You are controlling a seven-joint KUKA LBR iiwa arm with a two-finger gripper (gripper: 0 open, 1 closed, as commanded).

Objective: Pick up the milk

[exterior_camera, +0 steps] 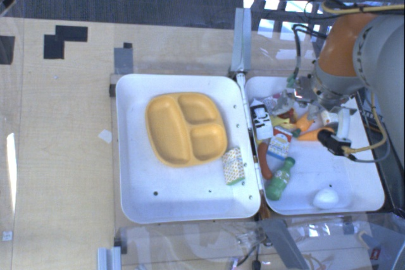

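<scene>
A small blue-and-white carton [277, 147] that looks like the milk lies in the right bin [354, 196], near its left wall. A second small carton [233, 165], cream with green print, lies in the left bin [136, 199] beside the yellow plate. My gripper [304, 107] hangs below the orange-banded wrist over the clutter at the back of the right bin. It is up and to the right of the blue-and-white carton and apart from it. I see neither carton in the gripper.
A yellow divided plate [186, 128] fills the middle of the left bin. The right bin also holds a black-and-white box [260, 121], a green bottle [280, 178], a red sausage [262, 163], an orange carrot [307, 128] and a white egg-like object [326, 198]. A black cable [338, 145] loops off the wrist.
</scene>
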